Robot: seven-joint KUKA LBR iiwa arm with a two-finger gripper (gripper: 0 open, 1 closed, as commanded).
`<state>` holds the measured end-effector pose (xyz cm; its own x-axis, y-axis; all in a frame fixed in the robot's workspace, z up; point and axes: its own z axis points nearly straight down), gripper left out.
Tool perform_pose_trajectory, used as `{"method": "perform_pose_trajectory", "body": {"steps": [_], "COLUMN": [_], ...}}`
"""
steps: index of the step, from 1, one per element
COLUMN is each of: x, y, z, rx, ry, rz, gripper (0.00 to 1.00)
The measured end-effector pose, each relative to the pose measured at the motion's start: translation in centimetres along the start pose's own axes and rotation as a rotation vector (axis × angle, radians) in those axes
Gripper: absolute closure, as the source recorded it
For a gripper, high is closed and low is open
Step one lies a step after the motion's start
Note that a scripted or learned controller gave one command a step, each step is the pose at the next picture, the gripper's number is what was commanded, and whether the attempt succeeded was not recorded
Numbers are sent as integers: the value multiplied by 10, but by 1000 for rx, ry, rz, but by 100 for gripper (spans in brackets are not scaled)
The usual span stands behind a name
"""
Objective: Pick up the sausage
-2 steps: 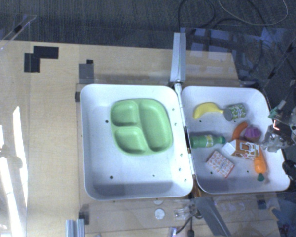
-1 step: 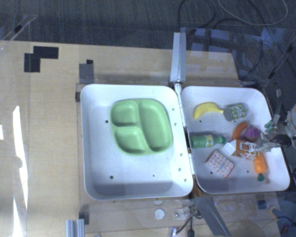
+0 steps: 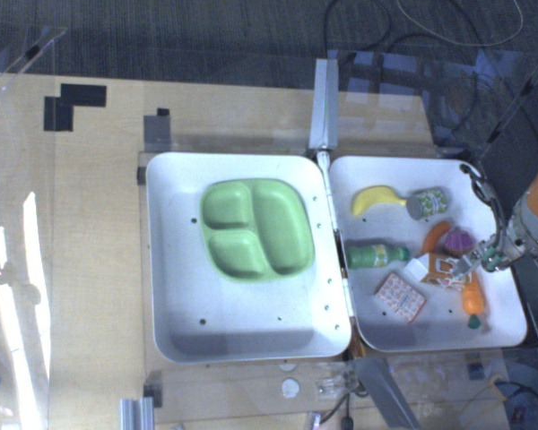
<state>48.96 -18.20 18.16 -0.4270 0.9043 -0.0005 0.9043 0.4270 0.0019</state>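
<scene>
Reaching in from the right, arm (image 3: 536,218) has its tool (image 3: 484,258) low over the right bin (image 3: 511,334), near that bin's right wall. Cannot tell how the tool stands; too small and cluttered there.

Sausage (image 3: 435,236): probably the reddish-orange piece mid-right in the right bin, lying tilted, partly under the purple item (image 3: 458,240). It sits just left of the tool, not seen between any part of it.

Rest of the right bin:
- banana (image 3: 377,200) near the top left, curved
- can (image 3: 428,203) just right of the banana, on its side
- green bottle (image 3: 375,256) on its side, along the left wall
- checkered packet (image 3: 400,296) below the bottle, toward the middle
- small box (image 3: 446,272) with orange print between packet and tool
- carrot (image 3: 472,301) below the tool, green tip toward the bin's near edge

Left bin (image 3: 175,330) holds a green plate (image 3: 255,227) with three compartments, roughly centred. Both bins sit side by side on the bench (image 3: 81,267), touching along the middle.
</scene>
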Motion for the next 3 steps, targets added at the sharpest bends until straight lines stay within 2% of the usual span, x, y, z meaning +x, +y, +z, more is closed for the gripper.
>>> {"method": "perform_pose_trajectory", "body": {"steps": [1,2,3], "x": [-23,-21,-17], "y": [-10,-10,-7], "z": [-51,-32,-58], "rx": [-2,2,-3], "ry": [-5,0,-5], "rz": [390,567,629], "gripper": [100,100,100]}}
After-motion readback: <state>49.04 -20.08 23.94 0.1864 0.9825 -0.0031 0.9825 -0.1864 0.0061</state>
